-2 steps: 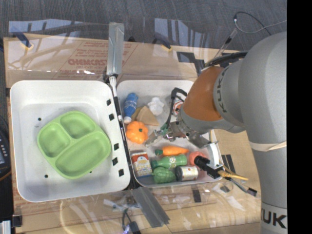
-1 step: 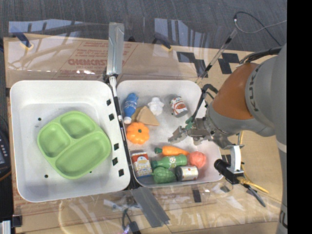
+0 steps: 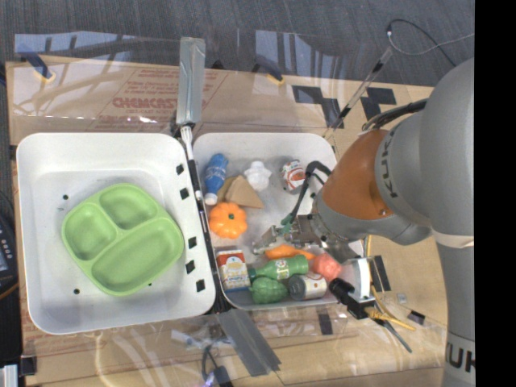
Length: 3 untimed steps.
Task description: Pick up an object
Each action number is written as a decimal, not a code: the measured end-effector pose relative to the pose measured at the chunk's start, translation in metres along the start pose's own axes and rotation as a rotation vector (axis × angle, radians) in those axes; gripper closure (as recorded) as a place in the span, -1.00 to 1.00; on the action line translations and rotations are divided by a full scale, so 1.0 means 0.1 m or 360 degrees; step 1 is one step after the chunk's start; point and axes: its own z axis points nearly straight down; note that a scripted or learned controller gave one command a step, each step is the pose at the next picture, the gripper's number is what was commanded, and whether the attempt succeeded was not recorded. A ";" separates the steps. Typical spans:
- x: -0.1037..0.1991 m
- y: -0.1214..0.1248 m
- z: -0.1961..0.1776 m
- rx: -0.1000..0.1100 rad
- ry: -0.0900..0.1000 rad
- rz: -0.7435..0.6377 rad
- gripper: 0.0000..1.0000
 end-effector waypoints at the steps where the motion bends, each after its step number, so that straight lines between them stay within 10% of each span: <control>1: 0.02 0.02 -0.10 -0.0004 0.0004 -0.0009 1.00; 3: -0.43 -0.14 0.04 0.0013 0.0007 -0.0095 1.00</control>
